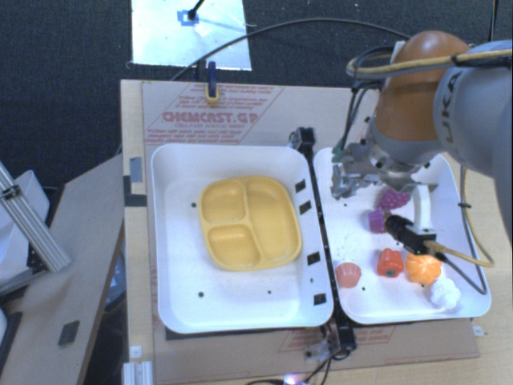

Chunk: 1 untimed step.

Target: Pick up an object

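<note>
Risk we saw: gripper (344, 180) hung over bare floor of the right bin (401, 318), beside the purple grapes (393, 199); descending there likely grabbed nothing. We couldn't tell whether it was open or closed.

My pincer (346, 184) hangs over the far left corner of the right bin (465, 215). Just beside it, toward my arm, lies a purple grape bunch (393, 199) with a small purple piece (377, 220) below. Nearer the camera sit a pink cup (348, 275), a red pepper (389, 262), an orange fruit (422, 269) and a white lump (443, 293). Across the divider, the left bin (176, 215) holds a yellow sectioned tray (248, 221).
</note>
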Available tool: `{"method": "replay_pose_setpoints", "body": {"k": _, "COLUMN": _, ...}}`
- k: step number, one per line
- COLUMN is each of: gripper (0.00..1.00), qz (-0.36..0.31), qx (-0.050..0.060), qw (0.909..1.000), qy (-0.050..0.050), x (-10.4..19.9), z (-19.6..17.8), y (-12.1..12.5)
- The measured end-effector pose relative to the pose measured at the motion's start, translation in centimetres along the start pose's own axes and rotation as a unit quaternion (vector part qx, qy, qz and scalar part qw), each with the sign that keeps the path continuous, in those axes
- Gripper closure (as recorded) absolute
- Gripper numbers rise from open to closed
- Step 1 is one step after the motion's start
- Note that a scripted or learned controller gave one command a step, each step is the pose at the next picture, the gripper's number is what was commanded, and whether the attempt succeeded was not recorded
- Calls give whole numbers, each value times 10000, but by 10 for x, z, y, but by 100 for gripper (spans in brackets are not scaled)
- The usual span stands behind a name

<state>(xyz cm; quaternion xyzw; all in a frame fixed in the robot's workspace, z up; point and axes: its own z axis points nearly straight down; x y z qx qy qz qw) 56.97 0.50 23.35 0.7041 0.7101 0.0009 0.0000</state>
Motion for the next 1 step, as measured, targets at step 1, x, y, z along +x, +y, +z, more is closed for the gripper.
{"method": "replay_pose_setpoints", "body": {"k": 1, "gripper": 100, "qz": 0, "qx": -3, "qw": 10000, "qy": -1, "x": 56, "z": 10, "y": 8}}
